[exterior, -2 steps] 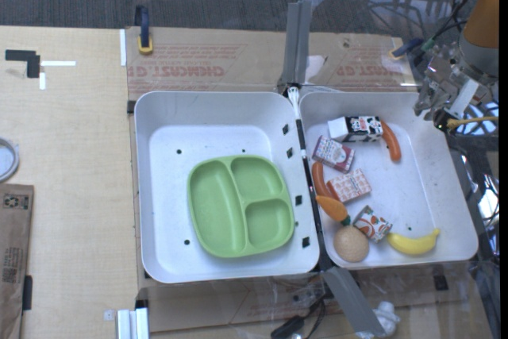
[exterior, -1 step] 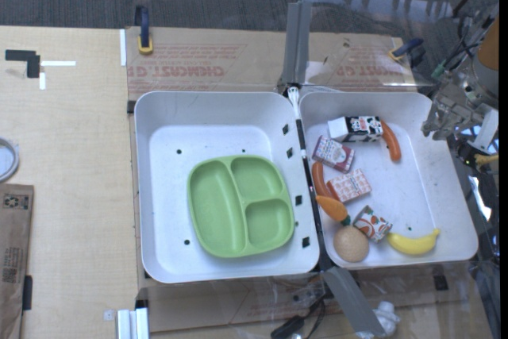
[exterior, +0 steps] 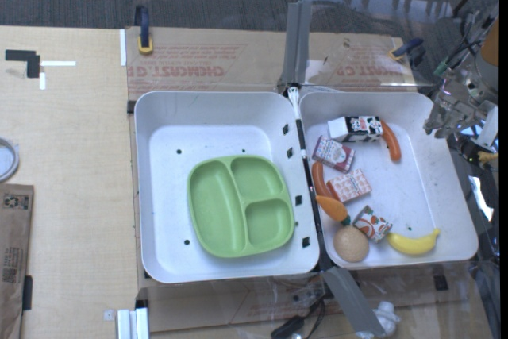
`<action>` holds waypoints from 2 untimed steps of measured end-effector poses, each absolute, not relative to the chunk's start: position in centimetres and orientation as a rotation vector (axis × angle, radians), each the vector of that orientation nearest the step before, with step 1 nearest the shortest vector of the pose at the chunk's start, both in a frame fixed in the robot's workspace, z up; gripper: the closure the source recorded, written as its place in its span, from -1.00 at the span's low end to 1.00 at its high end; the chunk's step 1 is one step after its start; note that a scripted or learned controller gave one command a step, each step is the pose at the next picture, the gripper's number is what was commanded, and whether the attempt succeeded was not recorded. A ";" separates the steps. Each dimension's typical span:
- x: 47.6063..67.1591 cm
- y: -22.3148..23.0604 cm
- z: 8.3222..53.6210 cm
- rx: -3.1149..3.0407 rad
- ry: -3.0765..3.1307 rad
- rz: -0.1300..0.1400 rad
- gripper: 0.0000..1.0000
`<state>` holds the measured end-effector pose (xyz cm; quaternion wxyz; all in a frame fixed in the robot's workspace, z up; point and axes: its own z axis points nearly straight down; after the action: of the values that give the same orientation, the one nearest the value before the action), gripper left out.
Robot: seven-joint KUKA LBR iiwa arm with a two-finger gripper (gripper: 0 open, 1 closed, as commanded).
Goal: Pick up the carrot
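The small orange carrot (exterior: 332,208) with a green tip is seen lying in the right white plastic bin (exterior: 448,171), near its left wall, beside a beige egg-shaped item (exterior: 351,244). The grey gripper (exterior: 446,119) is held above the bin's right rim, well apart from the carrot; whether its jaws are wide or narrow cannot be told.

We see two bins side by side — the left bin (exterior: 155,194) holds a divided plate (exterior: 240,205). In the right bin (exterior: 444,194), the carrot (exterior: 332,208) lies against the left wall, an egg (exterior: 351,244) just before it, a banana (exterior: 413,242) to the right.
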<state>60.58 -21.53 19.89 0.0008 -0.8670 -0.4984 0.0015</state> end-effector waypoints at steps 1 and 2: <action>63.7 -20.4 9.2 -2.945 -1.093 0.003 1.00; 63.7 -20.4 10.1 -2.942 -1.099 0.007 1.00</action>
<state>63.71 -20.40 10.07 0.0003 -0.9368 -0.3499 0.0021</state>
